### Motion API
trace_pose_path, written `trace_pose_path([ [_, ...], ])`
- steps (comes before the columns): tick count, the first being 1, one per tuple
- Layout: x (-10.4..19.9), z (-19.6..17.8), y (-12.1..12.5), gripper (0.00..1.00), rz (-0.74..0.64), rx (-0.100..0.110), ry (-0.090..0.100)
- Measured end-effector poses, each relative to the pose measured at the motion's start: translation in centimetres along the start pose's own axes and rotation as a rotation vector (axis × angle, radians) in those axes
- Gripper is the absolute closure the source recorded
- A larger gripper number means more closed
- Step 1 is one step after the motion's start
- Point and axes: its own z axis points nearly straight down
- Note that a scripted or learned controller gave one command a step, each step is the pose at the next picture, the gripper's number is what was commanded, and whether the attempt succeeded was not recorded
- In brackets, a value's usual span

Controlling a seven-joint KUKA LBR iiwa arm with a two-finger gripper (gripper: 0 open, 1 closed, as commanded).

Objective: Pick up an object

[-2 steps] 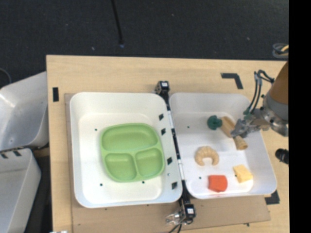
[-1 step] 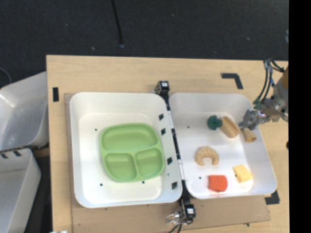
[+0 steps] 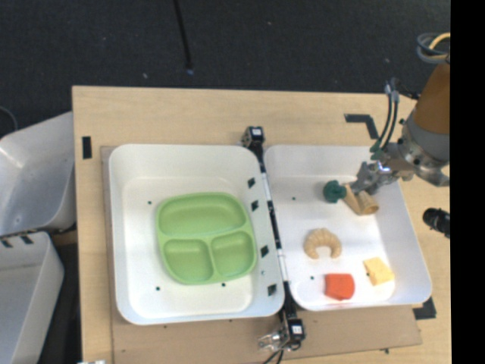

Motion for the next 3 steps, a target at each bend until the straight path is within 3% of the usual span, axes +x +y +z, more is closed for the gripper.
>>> trace_pose_path([
  [3, 15.7, -0.2, 2.7, 1.00, 0.001, 0.003, 0.001],
])
